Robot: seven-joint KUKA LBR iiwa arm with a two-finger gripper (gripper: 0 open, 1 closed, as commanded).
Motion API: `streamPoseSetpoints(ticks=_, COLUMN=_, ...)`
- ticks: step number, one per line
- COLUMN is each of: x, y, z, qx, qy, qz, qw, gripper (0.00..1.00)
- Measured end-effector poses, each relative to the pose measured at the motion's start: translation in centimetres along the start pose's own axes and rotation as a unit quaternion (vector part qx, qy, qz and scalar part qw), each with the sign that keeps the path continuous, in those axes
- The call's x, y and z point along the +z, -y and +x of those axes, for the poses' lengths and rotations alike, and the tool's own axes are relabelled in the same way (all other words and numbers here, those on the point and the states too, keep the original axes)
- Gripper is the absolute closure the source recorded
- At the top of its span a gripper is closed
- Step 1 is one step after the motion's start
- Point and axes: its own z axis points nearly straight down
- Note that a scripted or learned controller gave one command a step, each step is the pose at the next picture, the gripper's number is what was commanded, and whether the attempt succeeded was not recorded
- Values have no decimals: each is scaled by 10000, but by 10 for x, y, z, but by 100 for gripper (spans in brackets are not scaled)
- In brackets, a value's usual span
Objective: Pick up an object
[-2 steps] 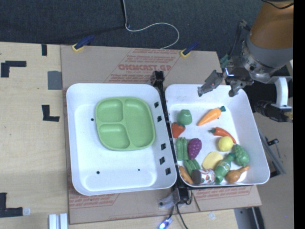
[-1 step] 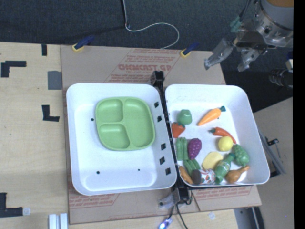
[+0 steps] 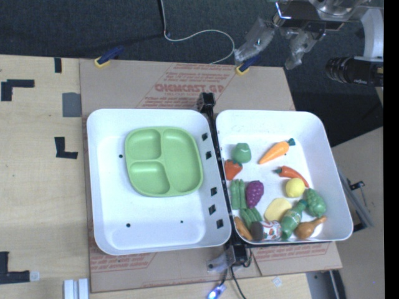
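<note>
Two shallow white bins are seen side by side on a cardboard sheet [image 3: 187, 83] laid over the bench.

Left bin [image 3: 106, 229]: a light green divided plate [image 3: 164, 161] with three compartments is set in its upper middle, lying flat.

Right bin [image 3: 312, 129]: a cluster of toy foods is held here. An orange carrot [image 3: 275, 152] with a green top is placed near the bin's middle, tilted. A small green pepper [image 3: 241, 152] is found just left of it, and a red-orange piece [image 3: 232, 169] is pressed against the bin's left wall. A purple grape bunch [image 3: 254, 192] is seen below the pepper, beside a green pod-like piece [image 3: 238, 195]. A red chili [image 3: 292, 172] is lying to the right, just above a yellow lemon [image 3: 295, 187]. Broccoli [image 3: 314, 202] is noted near the right wall. More pieces are crowded along the lower edge, among them a yellow item [image 3: 276, 208] and a brown one [image 3: 307, 228]; these are touching or overlapping and cannot be told apart fully.

The gripper [image 3: 280, 39] is raised well above and beyond the far edge of the right bin, near the top of the view. Its two fingers [image 3: 255, 39] are spread apart, with nothing between them. No toy is touched.

A white cable [image 3: 187, 37] is draped over the dark floor behind the bench.
</note>
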Motion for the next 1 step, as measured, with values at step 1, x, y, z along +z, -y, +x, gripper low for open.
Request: streamPoseSetpoints(ticks=1, x=85, y=34, z=104, qx=-2, qy=14, qz=103, qw=9999, gripper=0)
